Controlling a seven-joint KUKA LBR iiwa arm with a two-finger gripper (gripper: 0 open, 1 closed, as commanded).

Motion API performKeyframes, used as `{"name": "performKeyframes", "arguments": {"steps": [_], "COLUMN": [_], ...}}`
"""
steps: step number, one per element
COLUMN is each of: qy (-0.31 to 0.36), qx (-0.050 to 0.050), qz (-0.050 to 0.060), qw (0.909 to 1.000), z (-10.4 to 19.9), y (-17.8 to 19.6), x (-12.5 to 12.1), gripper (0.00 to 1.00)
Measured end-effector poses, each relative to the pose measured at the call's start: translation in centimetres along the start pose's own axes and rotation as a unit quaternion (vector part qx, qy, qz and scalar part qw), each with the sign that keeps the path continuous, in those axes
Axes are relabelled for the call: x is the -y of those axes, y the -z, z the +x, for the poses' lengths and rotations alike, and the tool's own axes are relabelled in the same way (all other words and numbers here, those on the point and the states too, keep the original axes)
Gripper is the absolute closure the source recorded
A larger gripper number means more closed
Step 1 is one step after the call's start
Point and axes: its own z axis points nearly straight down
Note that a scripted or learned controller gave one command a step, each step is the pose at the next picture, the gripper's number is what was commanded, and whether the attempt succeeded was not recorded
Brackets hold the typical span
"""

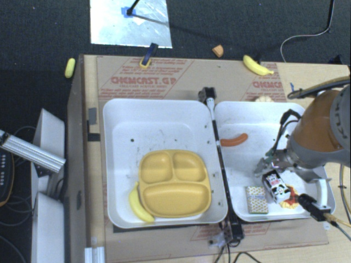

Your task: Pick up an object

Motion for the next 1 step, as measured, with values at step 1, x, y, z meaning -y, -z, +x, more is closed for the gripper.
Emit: {"name": "performKeyframes", "arguments": {"steps": [1], "qy": [0.001], "qx": [0.000], "qz": [0.000], "qw": [1.0000], "z": [8.32], "y": [9.01], "x": [-4.46], "gripper": [1.00]}}
